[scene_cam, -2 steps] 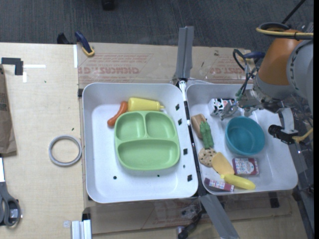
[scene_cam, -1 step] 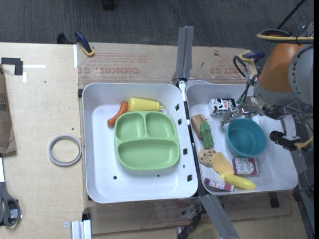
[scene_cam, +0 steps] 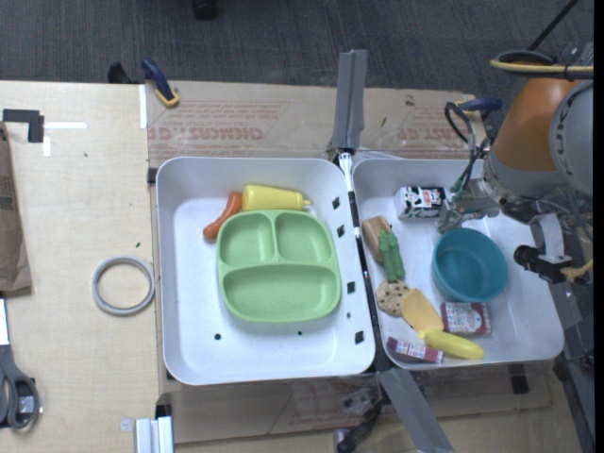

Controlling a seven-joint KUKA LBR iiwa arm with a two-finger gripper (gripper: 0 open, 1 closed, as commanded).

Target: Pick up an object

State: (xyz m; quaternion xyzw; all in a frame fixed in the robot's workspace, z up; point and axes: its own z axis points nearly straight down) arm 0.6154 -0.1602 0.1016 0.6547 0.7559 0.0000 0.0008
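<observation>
A: Which object are we after? The task names none, but the gripper (scene_cam: 460,206) hangs in the right bin (scene_cam: 538,333), just off the far rim of the blue bowl (scene_cam: 469,264) and just beside the small cow-print carton (scene_cam: 421,201) near the bin's far wall. We judge one of those two is the target.

B: Are we holding anything?

A: We see nothing between the fingers, and whether they are spread or pressed together we cannot tell; they are small and dark against the wrist.

B: So the step in hand?

A: The approach, we judge. No grasp is made yet. The next move calls for settling on a target, centring over it, then lowering: the bowl's thin rim needs one finger inside and one outside, the carton a squeeze across its short sides.

B: What else lies around?

A: Along the near side of that bin, a yellow banana (scene_cam: 440,331), a cookie (scene_cam: 391,296) and a green pickle (scene_cam: 391,256). In the left bin (scene_cam: 189,347), a green divided plate (scene_cam: 278,265) sits in the middle.
</observation>
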